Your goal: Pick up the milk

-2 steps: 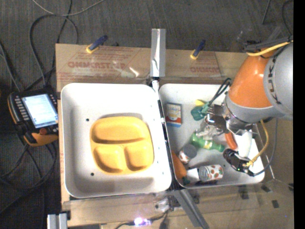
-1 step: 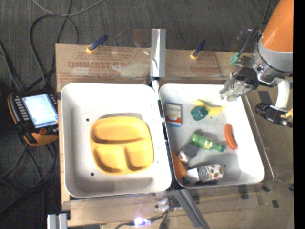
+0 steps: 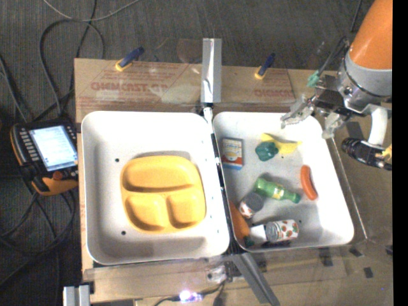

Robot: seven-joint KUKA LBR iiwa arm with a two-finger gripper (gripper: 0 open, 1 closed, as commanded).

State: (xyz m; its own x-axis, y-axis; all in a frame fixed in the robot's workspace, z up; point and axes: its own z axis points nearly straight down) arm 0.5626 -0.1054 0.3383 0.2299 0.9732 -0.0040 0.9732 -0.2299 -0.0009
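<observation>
Claw (image 3: 310, 115) over the right bin's far right corner, nothing in it, milk carton untouched

Can't tell if the claw is apart or together at this angle. It sits above the rim of the right bin (image 3: 341, 190), well apart from the milk carton (image 3: 232, 152), which lies flat near the bin's far left wall. Also in that bin: green pepper (image 3: 267, 150) touching a yellow banana (image 3: 284, 144), red sausage (image 3: 308, 182), green bottle (image 3: 276, 190), grey-capped item (image 3: 251, 204), carrot (image 3: 238, 222), can (image 3: 281, 231) on its side. Left bin (image 3: 102, 171) holds a yellow divided tray (image 3: 164, 192). Pendant (image 3: 50, 147) off the counter's left side
</observation>
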